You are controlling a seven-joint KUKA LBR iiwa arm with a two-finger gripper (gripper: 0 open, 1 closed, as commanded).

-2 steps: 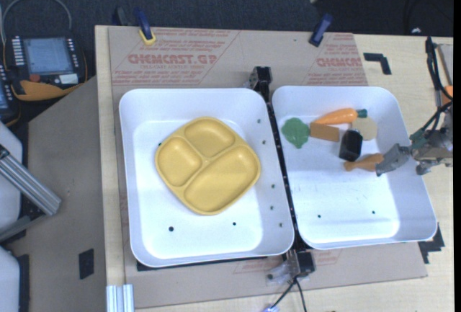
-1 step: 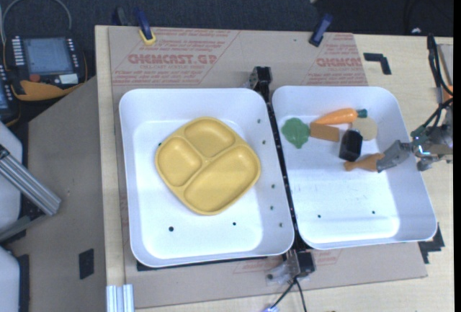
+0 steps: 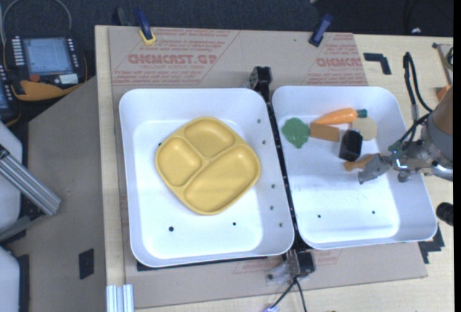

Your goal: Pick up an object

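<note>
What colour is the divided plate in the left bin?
Yellow: the divided plate shows plainly in the camera view.

arm reaches in from the right, gripper held low.

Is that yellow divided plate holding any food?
Empty. The yellow plate shows three bare compartments; the toy foods, like the carrot, lie in the right bin.
</note>
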